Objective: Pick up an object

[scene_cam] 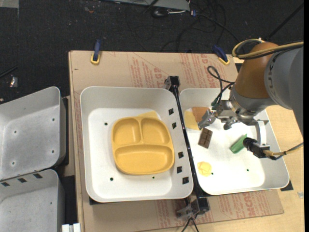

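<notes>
My two-finger gripper (208, 122) hangs low over the right white bin (270, 178), and a small dark brown rectangular block (205, 138) sits right at its fingertips, just below them. I cannot tell whether the block is pinched or merely lying under the tips (the wrist hides the gap). Its long axis runs nearly up-and-down the view, slightly tilted. A green block (237, 144) lies just to the right, a small yellow piece (204, 168) nearer me. The yellow divided plastic tray (143, 146) fills the left bin.
</notes>
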You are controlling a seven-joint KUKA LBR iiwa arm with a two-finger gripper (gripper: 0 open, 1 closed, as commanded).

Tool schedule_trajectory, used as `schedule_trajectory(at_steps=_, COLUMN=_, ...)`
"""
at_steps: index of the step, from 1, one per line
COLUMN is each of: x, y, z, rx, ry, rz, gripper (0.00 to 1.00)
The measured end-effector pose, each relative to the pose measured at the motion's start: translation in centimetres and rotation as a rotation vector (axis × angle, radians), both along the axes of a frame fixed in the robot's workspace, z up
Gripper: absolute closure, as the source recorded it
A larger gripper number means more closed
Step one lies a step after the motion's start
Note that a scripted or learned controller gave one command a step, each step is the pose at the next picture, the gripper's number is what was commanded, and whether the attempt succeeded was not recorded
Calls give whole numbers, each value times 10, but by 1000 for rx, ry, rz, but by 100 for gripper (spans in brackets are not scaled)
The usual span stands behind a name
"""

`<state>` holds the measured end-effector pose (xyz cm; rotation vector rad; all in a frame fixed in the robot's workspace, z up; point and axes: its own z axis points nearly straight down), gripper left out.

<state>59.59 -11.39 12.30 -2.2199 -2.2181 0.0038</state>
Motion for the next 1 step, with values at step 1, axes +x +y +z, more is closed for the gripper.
schedule_trajectory(at_steps=1, x=1, y=0, z=13, rx=-1, ry=-5, rz=-1, gripper=100)
